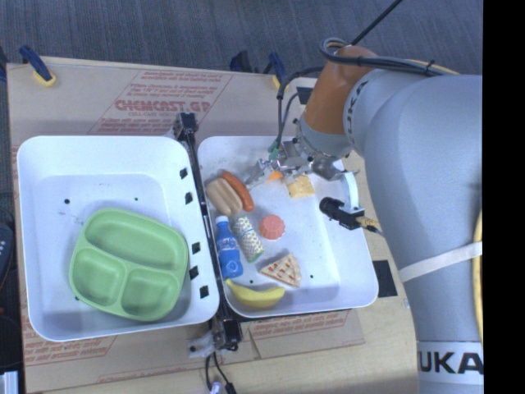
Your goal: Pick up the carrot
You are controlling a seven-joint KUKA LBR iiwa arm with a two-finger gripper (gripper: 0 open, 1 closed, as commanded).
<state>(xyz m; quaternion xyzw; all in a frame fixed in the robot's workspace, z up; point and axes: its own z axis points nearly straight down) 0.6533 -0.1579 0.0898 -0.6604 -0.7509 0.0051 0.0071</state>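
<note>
The carrot (278,173) shows as a small orange piece at the back of the right bin (344,281); most of it is hidden under the gripper. My gripper (273,169) is low in that bin, right over the orange piece and touching or nearly touching it. The grey wrist with its orange band (328,97) reaches in from the upper right. I cannot make out whether the carrot is held.
The right bin also holds a hot dog (229,194), a yellow cheese piece (301,187), a red round slice (272,226), a blue bottle (227,247), a patterned can (248,237), a pizza slice (283,270) and a banana (255,294). A green divided plate (128,263) lies in the left bin (49,162).
</note>
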